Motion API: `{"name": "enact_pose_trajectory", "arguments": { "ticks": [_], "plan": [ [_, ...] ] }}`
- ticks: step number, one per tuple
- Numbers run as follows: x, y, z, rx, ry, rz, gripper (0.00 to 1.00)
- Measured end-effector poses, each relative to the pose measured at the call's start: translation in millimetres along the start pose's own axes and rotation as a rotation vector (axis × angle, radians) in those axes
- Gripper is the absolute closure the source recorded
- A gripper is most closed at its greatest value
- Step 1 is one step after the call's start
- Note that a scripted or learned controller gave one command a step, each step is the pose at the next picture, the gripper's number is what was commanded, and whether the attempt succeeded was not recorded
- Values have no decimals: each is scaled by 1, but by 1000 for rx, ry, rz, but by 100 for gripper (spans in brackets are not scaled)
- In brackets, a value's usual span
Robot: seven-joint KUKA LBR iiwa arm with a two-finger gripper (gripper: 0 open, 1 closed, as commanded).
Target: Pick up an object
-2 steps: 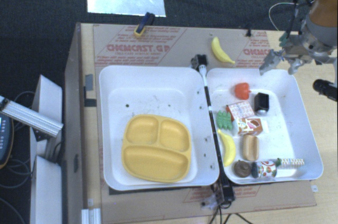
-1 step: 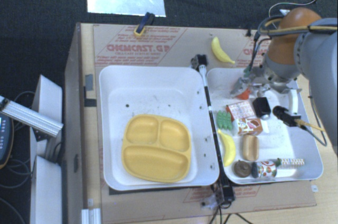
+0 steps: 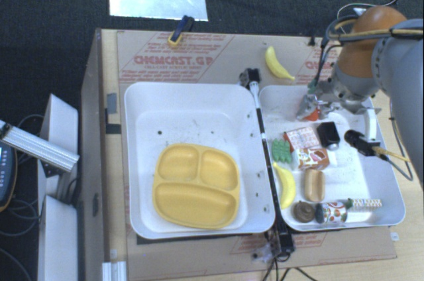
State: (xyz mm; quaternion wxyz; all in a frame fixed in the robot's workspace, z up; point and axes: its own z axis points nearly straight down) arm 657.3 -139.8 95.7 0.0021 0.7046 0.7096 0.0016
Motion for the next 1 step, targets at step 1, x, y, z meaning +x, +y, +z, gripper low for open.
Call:
{"name": "enact_pose_trajectory", "arguments": {
  "ticks": [1],
  "plan": [
    [112, -24, -96, 0, 2, 2, 100]
  ]
}}
